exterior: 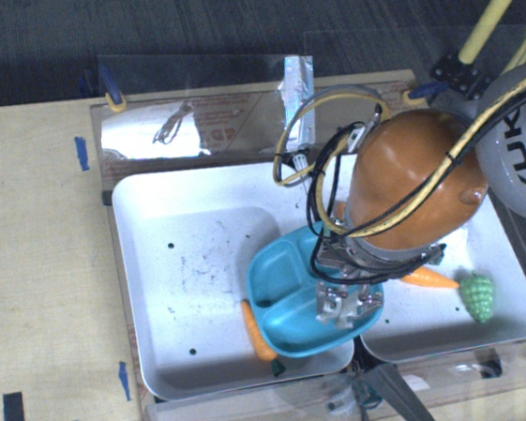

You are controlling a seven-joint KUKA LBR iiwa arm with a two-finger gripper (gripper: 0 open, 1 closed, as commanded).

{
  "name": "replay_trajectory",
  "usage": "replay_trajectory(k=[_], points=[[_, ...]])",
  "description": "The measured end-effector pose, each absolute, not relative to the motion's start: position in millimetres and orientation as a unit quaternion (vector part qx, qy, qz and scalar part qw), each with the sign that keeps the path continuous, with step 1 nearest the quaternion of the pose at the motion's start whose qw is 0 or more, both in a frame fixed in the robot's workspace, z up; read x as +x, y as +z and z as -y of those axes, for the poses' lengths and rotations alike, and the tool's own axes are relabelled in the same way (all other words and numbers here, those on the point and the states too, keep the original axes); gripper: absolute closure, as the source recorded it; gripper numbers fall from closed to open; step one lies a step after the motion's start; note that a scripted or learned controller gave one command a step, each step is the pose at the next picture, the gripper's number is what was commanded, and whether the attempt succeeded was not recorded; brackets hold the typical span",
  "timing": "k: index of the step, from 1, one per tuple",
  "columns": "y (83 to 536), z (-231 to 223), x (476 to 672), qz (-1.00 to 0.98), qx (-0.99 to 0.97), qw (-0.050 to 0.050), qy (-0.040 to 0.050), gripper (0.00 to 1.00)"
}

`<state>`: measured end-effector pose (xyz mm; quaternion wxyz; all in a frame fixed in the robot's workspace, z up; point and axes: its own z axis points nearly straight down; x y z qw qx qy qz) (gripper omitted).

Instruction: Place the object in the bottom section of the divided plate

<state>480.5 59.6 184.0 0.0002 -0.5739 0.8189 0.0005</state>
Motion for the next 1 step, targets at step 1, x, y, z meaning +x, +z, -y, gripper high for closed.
replay_trajectory(k=[1], points=[[184.8, -61.0, 481.0, -0.818, -0.575, 0.002, 0.0003, 0.00]])
